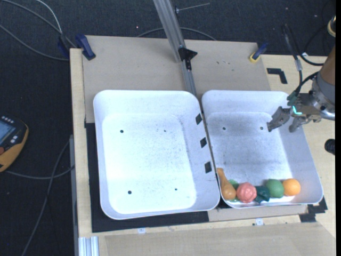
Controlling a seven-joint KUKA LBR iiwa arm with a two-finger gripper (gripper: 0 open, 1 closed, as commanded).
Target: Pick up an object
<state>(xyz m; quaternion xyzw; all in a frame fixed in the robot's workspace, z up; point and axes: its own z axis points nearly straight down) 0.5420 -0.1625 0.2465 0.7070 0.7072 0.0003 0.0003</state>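
Presently the gripper (pixel 286 122) hangs over the right bin (pixel 256 103) near that bin's right wall, in its upper half, with two dark fingers (pixel 276 120) spread apart and nothing between them: released, holding no object. The grey arm enters from beyond the right bin's right wall, cables trailing above it. All objects lie in a row along the right bin's near wall, well apart from the gripper. From the bin's near-left corner to its near-right corner they run: an orange carrot-shaped piece (pixel 226 185) lying at a slant, a pink-red round piece (pixel 245 192), a dark teal piece (pixel 262 194) partly tucked between its neighbours, a green round piece (pixel 275 188), and an orange round piece (pixel 291 186). These touch or nearly touch one another. The left bin (pixel 144 153) sits just beside the right bin, their walls meeting under a slanted metal rail (pixel 169 20).
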